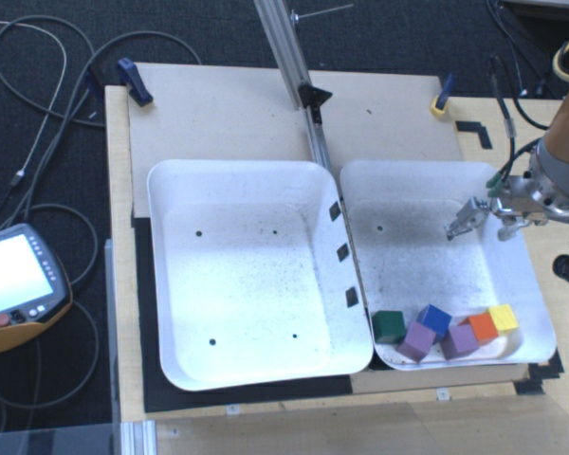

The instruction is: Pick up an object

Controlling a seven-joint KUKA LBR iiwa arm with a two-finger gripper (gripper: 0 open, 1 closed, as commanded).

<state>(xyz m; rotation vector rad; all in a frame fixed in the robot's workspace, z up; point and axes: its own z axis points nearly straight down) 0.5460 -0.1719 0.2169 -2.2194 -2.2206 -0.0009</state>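
Several small cubes lie along the front wall of the right bin: a green cube, a blue cube, two purple cubes, an orange cube and a yellow cube. My gripper hangs over the right-hand middle of that bin, well behind the cubes and apart from them. It looks open, with nothing between its fingers.
The left bin sits beside the right one, with a shared raised edge between them. A metal rail runs from the back down to that divide. Clamps and cables lie at the bench's back; a pendant rests at far left.
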